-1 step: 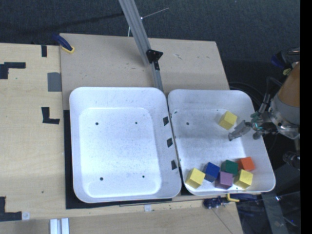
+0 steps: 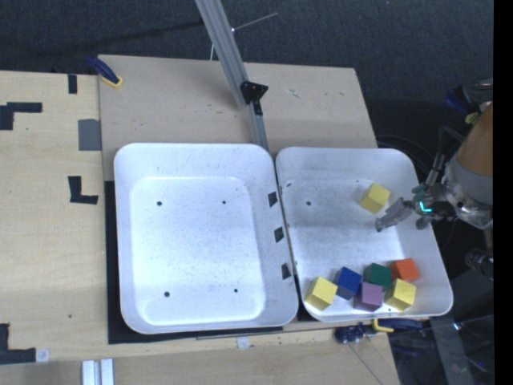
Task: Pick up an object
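Gripper (image 2: 398, 212) work comes first: it hangs over the right bin (image 2: 337, 175), near that bin's right wall, with a grey finger (image 2: 390, 215) reaching left and slightly down in the camera view. Whether the fingers stand apart or together I cannot tell, and nothing is seen between them.

Nearest to it is a lone yellow cube (image 2: 374, 198), lying on the bin floor just up and to the left of the fingertip, close beside it but seemingly apart. That offset is what the coming move turns on: a short shift up-left in view would put the gripper over the cube.

Being a cube, it has no long axis; it sits turned, so its faces run at a slant to the bin walls, and the jaws would need to match that turn.

Further off, along the bin's lower edge, lies a cluster: another yellow block (image 2: 322, 293), blue block (image 2: 349, 281), green block (image 2: 377, 275), purple block (image 2: 371, 294), orange block (image 2: 405, 269) and a third yellow block (image 2: 402, 293), packed tight and harder to take.
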`<state>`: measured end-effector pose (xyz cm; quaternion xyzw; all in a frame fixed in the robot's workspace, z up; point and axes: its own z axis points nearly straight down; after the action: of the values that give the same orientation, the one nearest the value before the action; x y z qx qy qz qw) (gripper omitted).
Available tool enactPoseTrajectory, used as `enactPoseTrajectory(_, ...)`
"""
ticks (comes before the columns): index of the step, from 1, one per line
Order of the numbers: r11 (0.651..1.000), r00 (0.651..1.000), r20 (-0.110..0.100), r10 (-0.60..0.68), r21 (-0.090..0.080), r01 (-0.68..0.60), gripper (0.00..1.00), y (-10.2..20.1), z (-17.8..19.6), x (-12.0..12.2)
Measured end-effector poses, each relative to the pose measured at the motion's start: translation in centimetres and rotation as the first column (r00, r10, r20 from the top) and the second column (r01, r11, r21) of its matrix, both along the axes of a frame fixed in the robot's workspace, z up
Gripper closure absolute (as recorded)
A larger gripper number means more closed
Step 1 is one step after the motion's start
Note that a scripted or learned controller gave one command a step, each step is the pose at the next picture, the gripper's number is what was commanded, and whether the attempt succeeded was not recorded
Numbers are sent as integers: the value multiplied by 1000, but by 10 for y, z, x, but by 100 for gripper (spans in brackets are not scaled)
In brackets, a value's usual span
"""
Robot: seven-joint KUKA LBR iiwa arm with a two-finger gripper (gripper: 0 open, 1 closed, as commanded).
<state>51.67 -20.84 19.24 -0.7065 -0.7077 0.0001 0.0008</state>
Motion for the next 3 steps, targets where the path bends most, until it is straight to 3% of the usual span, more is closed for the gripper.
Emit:
enactPoseTrajectory(1,1000,1000,-7,-1,1,1,0,1,-64,1)
enactPoseTrajectory(2,1000,1000,-2,0,-1,0,0,1,-102,0)
enactPoseTrajectory(3,1000,1000,-2,1,0,-1,100,2,-91,0)
